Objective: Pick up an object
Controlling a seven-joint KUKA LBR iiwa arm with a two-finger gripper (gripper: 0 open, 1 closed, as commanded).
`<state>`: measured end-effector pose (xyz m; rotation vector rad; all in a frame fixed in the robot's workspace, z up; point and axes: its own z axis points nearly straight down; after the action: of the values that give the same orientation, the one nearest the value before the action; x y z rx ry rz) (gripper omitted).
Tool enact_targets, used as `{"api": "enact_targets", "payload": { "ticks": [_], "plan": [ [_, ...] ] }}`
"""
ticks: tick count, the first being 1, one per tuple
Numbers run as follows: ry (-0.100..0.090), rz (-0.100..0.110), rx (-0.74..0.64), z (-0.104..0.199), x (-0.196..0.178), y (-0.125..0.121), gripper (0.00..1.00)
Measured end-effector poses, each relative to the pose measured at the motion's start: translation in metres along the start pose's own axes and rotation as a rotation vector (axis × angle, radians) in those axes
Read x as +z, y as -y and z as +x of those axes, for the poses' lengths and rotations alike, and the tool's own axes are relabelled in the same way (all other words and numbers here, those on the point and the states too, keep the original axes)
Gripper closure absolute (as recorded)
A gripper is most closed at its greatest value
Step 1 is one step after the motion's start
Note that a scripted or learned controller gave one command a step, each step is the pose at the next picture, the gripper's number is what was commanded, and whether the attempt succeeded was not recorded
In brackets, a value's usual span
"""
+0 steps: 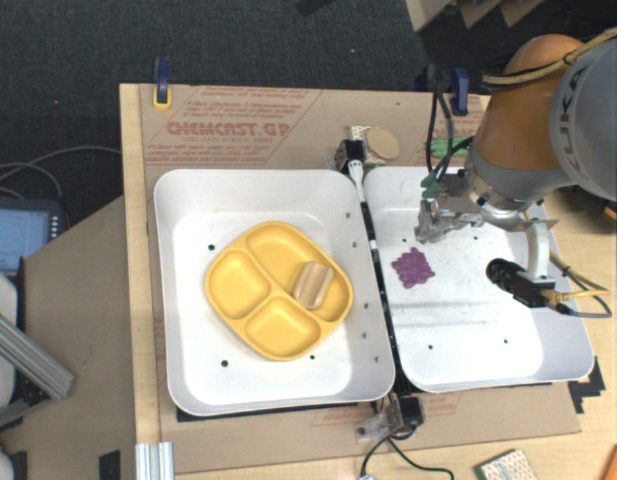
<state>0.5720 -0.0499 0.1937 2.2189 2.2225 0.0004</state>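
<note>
The grey arm [548,118] reaches in from the right of the frame over the right bin [548,368], and the gripper [440,220] hangs at that bin's upper left; whether the jaws are apart or together, one cannot tell. In the left bin [188,268] sits a yellow divided tray [250,288] with a tan block [312,284] in its right compartment. The purple object [413,267] lies low just below the gripper: a descent that lands beside it could close on nothing.

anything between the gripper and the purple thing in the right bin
No. In the camera view, the gripper sits just above the purple lump, and the short stretch between them is bare white floor of the right bin.
</note>
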Motion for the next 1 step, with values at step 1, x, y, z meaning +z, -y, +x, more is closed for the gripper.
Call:
{"api": "enact_targets", "payload": {
  "ticks": [1],
  "plan": [
    [-0.002,0.003,0.002,0.0046,-0.0295,0.0312,1.00]
  ]
}}
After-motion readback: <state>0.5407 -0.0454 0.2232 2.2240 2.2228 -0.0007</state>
